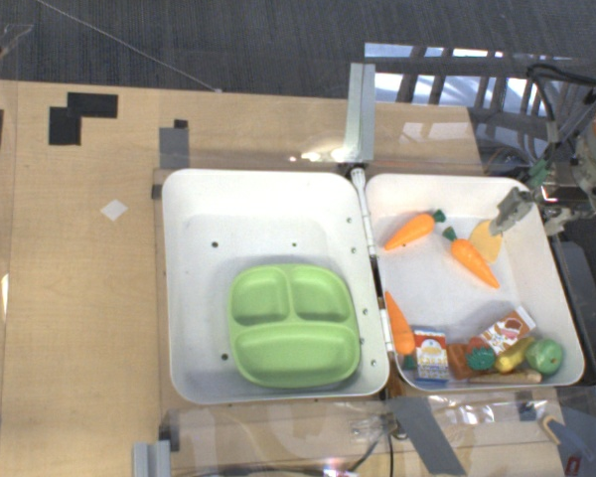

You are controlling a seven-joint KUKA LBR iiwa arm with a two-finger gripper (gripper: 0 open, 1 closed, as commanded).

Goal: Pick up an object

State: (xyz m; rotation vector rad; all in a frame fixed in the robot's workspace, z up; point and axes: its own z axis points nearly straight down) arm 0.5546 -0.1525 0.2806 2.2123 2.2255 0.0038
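The right bin [521, 291] holds toy food. An orange carrot [409, 231] lies near its far left, a second carrot [474, 262] lies in the middle, and a third [398, 324] rests against the left wall. A pale yellow piece [484, 242] sits beside the middle carrot. My gripper [514, 210] reaches in from the right and hangs over the bin's far right part, just above and right of the yellow piece. I see nothing held in it.
Along the right bin's near edge lie a small juice carton [430, 354], a red and white box [502, 331], a yellow item [513, 360] and a green apple [546, 356]. A green divided plate [293, 324] lies in the left bin [184, 266].
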